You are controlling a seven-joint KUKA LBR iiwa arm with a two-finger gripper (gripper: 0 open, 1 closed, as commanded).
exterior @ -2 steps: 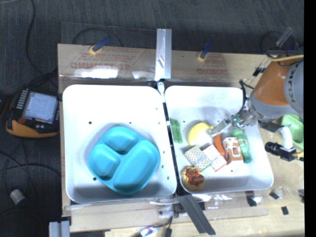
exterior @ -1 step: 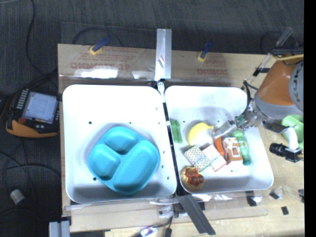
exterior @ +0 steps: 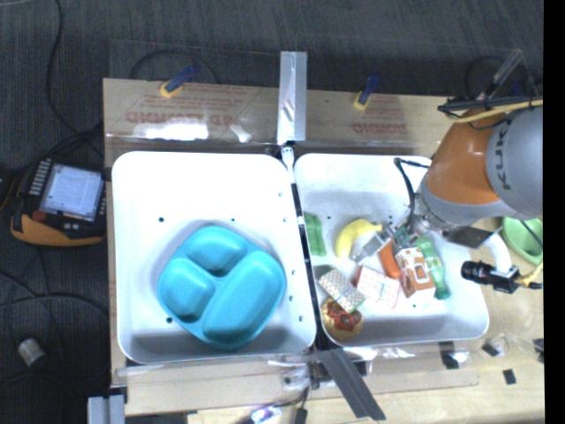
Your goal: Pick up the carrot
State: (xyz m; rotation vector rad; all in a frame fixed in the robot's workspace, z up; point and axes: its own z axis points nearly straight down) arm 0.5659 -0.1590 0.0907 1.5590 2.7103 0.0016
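Camera view is showing the gripper (exterior: 395,239) hovering just beside the carrot (exterior: 389,259) in the right bin (exterior: 459,325), its claw state being impossible to tell.

Dark carpet (exterior: 265,11) (wooden bench (exterior: 424,113))

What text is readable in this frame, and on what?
"KU": grey arm, right side; the rest is cut off.
Red mirrored print on the clear sheet behind the bins: too blurred to read.
Screen of the pendant on the floor: too small to read.
Packets in the right bin: print too small to read.
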